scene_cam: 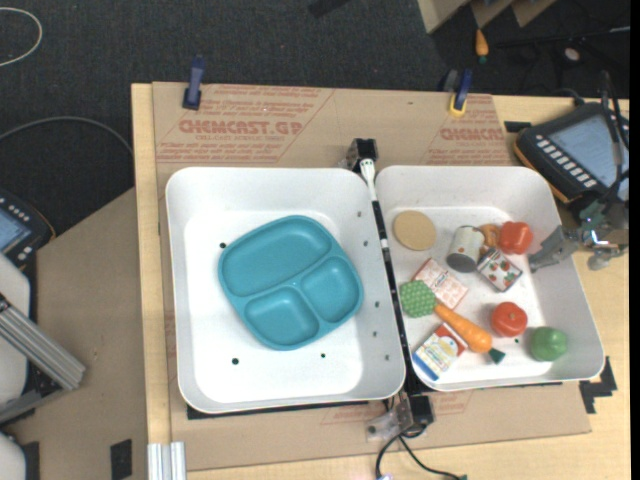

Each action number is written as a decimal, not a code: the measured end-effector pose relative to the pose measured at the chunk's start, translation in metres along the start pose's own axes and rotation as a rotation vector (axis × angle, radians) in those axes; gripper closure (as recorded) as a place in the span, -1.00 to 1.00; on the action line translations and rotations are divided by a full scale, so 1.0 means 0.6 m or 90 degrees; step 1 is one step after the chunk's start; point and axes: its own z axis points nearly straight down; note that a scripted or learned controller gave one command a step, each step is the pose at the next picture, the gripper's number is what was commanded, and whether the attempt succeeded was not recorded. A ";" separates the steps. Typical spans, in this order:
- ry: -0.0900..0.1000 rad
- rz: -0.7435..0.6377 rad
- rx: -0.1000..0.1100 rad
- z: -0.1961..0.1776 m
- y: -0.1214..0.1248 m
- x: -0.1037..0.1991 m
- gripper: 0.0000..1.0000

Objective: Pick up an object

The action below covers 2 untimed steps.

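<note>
Looking at the camera view, the big risk is clutter: the right bin [560,208] is packed, with the carrot [463,328] touching a small carton [440,351] and a green waffle [419,297], so a descent there could nudge neighbours or clamp two things. The end effector [590,240] sits at that bin's right rim, arm barely reaching in, nothing gripped; can't tell how it's set. The green ball [547,343] sits more apart, probably easier.
</note>
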 end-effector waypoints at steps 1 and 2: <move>0.002 -0.001 0.006 0.206 0.077 -0.005 -1.00; -0.001 -0.003 -0.001 0.309 0.168 0.018 -1.00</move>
